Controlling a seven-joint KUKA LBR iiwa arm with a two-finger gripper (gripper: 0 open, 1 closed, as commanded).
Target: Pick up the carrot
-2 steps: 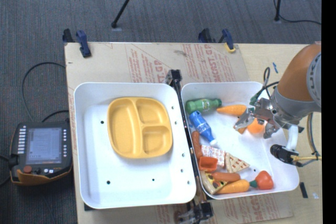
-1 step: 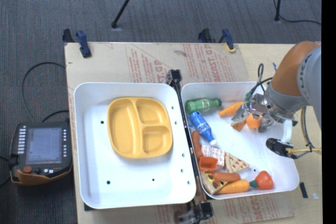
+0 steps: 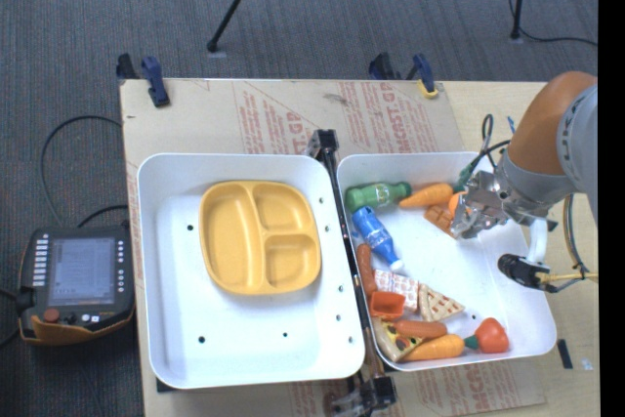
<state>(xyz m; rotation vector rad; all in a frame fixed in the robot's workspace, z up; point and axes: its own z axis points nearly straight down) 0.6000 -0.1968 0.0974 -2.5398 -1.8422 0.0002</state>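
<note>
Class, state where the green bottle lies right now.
The green bottle lies in the right bin, at its upper left corner, just above the blue bottle and left of a carrot.

The gripper (image 3: 476,213) covers part of an orange item by the right bin's far wall, and its fingers blur together. The arm (image 3: 557,146) runs off the right edge. The heaped toys (image 3: 415,312) overlap, hiding each other's edges.

End effector (image 3: 471,215) low over the right bin (image 3: 508,293), carrot (image 3: 426,197) just beside it toward the green bottle (image 3: 377,194), blue bottle (image 3: 375,234) nearby, second carrot (image 3: 437,347) and red pepper (image 3: 491,335) well apart, yellow plate (image 3: 261,236) in the left bin (image 3: 176,327) across the surface (image 3: 244,107).
</note>
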